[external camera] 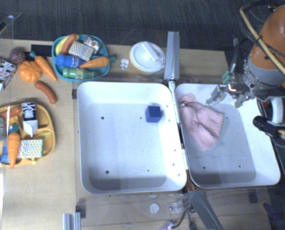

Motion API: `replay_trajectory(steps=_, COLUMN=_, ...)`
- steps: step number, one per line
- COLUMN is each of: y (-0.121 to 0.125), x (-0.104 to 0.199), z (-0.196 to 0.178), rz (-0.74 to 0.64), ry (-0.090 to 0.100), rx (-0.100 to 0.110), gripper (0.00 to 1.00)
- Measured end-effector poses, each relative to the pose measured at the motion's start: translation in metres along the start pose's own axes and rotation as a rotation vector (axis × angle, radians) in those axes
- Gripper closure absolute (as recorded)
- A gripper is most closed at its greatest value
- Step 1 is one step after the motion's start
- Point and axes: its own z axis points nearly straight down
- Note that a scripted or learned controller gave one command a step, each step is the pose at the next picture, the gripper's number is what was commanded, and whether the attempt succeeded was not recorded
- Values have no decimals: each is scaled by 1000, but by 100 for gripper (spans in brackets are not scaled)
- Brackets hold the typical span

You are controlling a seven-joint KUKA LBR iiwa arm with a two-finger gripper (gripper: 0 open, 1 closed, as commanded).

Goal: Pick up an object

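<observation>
A crumpled pink cloth (201,121) lies in the right bin (238,171), against its left wall. A small blue cube (153,113) rests in the left bin (113,171), near its upper right. My gripper (227,97) hangs over the upper part of the right bin, just right of and above the cloth. Its two fingers are spread apart with nothing between them. The grey arm with its orange band reaches in from the upper right.
On the bench to the left stand a blue bowl (80,58) and a yellow tray (22,135) with toy food. Loose toy vegetables (37,73) lie between them. A white lidded container (147,56) sits behind the bins.
</observation>
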Motion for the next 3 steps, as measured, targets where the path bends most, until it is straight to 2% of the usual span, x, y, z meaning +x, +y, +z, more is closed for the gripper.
replay_trajectory(steps=1, y=-23, x=-16, z=152, rz=-67, ry=0, rx=-2, gripper=0)
replay_trajectory(steps=2, y=-31, x=-56, z=136, rz=-206, ry=-1, rx=-2, gripper=0)
replay_trajectory(steps=3, y=-42, x=-31, z=160, rz=-320, ry=-6, rx=-16, gripper=0)
